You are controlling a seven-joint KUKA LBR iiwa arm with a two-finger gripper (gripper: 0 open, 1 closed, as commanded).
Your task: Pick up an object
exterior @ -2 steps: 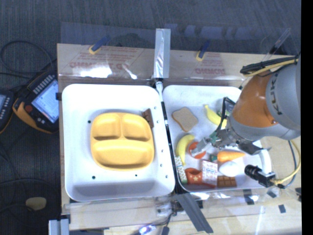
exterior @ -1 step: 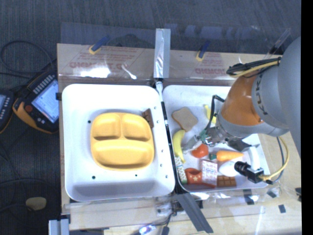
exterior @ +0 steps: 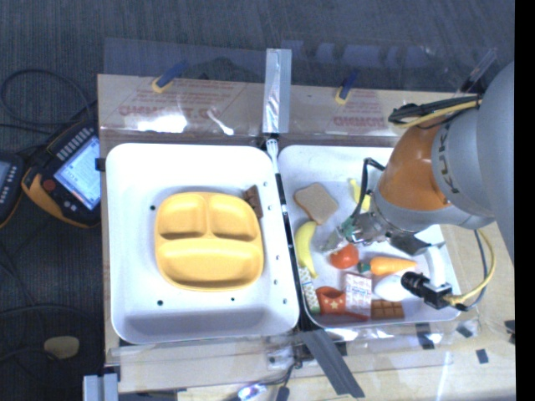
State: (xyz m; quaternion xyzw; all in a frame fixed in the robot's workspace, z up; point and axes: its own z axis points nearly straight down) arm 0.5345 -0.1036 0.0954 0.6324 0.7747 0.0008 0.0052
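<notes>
Right bin (exterior: 288, 224): toast (exterior: 316, 200), banana (exterior: 305, 247), tomato (exterior: 343, 257), carrot (exterior: 389, 266), egg (exterior: 389, 288), chocolate (exterior: 386, 311). Gripper (exterior: 355, 230) above tomato; grip unclear. Left bin (exterior: 125, 224): yellow tray (exterior: 209, 241).

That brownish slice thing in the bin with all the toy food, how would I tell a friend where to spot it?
Start at the right-hand white bin, the one crowded with toy food. Look to its upper left part, just above the yellow banana that lies along the left wall. There sits the slice of bread: flat, tan with a darker crust edge, the only pale brown piece among red, orange and yellow neighbours.
</notes>
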